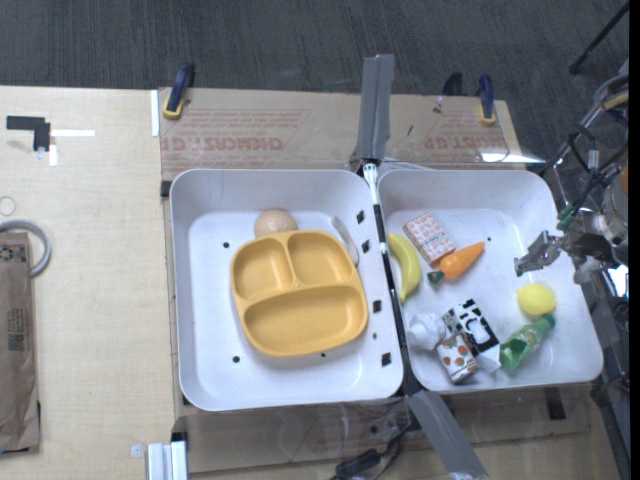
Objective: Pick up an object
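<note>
Item: my gripper (545,251), at the right bin's (500,180) three o'clock rim, reaching in from the right; a grey finger part juts toward nine o'clock over the bin floor; how far my jaws stand apart I cannot tell, and nothing shows between them.

Item: lemon (536,299), yellow, roundish, near my gripper at about six o'clock from it; nearest candidate; no marked long axis, so approach angle matters little.

Item: green bottle (526,341), beyond the lemon on the same six o'clock line; long axis running from two o'clock to eight o'clock, the paler end toward two o'clock and close under the lemon.

Item: carrot (461,260), at nine o'clock from my gripper, further off; long axis two to eight o'clock, green top at the eight o'clock end.

Item: banana (404,263), beside the divider; long axis roughly twelve to six o'clock, curved.

Item: small cartons (465,340), clustered at the bin's six o'clock; crowded.

Judgement: the lemon lies best; a short travel toward six o'clock, then descent.
</note>
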{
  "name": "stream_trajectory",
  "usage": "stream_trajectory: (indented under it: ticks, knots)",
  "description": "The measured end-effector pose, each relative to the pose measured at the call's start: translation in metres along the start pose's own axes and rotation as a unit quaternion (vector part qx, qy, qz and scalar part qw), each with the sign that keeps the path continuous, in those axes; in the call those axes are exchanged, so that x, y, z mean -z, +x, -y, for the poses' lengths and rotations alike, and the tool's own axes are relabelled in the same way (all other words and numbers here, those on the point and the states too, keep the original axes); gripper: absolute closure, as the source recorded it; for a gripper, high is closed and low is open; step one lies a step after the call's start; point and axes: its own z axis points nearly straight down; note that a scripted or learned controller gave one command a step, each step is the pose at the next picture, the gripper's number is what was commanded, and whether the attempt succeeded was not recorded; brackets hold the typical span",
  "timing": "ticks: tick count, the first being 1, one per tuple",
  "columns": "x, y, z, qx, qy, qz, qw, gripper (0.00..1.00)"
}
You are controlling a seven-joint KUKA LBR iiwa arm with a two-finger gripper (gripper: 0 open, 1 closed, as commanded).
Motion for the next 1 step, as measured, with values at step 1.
stream_trajectory:
  ticks: [1]
  knots:
    - [-0.0295,0.0382,-0.0618,0.19,-0.001,0.001,0.9818,0.0]
